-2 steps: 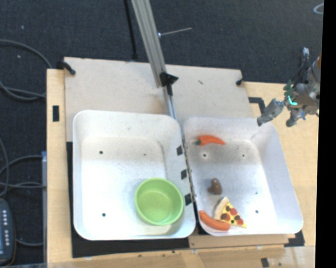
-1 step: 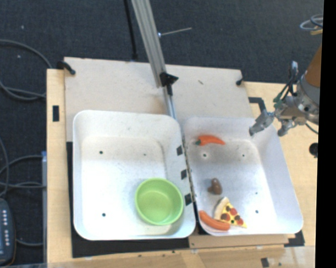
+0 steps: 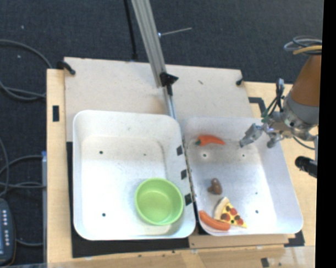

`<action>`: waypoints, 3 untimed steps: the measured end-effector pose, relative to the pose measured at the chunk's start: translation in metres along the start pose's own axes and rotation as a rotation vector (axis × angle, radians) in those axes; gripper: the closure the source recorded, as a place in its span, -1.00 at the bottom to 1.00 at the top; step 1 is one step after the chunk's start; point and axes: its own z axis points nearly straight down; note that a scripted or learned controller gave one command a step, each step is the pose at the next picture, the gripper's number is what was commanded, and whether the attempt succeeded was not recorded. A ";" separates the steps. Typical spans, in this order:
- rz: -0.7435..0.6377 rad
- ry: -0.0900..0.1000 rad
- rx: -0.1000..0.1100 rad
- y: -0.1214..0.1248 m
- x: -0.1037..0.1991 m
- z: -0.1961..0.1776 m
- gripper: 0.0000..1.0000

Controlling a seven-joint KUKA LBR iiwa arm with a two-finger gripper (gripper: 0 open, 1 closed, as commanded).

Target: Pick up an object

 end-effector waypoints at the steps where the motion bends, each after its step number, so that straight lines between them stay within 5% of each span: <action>1: 0.000 -0.001 -0.003 -0.005 -0.003 0.043 -1.00; 2: 0.000 -0.001 -0.010 -0.003 -0.003 0.029 1.00; 3: -0.001 -0.001 -0.013 -0.003 -0.014 -0.026 1.00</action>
